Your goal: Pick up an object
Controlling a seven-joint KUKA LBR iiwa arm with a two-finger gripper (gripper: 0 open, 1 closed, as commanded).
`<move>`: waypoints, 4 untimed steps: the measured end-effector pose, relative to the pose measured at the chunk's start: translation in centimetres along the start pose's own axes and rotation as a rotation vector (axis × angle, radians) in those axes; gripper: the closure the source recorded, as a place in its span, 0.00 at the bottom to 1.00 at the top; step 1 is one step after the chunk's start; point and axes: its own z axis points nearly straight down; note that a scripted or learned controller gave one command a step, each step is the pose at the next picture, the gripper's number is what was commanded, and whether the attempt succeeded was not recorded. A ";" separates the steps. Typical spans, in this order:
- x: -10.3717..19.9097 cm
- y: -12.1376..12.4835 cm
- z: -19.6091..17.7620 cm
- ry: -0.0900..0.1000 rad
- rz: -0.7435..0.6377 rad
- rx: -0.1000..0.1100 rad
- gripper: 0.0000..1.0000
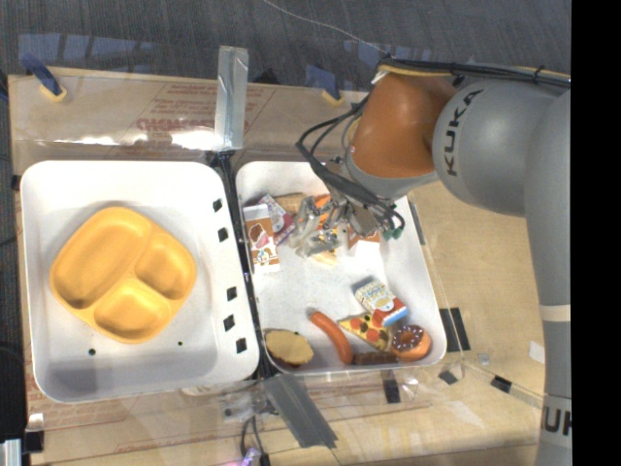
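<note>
Hand low over far clutter in right bin, likely going for a pick; grip state can't tell, wrist blocks it. Candidates: carton at bin's left wall, sausage, pizza slice, donut, cookie near edge. One yellow tray in left bin. Two bins.

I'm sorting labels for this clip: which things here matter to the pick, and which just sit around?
In play: tool low among the packets at the back of the right bin; hot dog, pizza slice, donut, bun.

Lying about: yellow divided tray, left bin.
</note>
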 end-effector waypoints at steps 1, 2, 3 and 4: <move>2.5 -6.4 -0.4 -0.009 -0.454 0.011 1.00; -2.1 -5.8 -10.8 -0.015 -0.479 0.017 1.00; -1.9 -5.8 -10.3 -0.010 -0.477 0.009 0.00; 6.4 -3.4 -0.1 -0.004 -0.737 0.002 0.00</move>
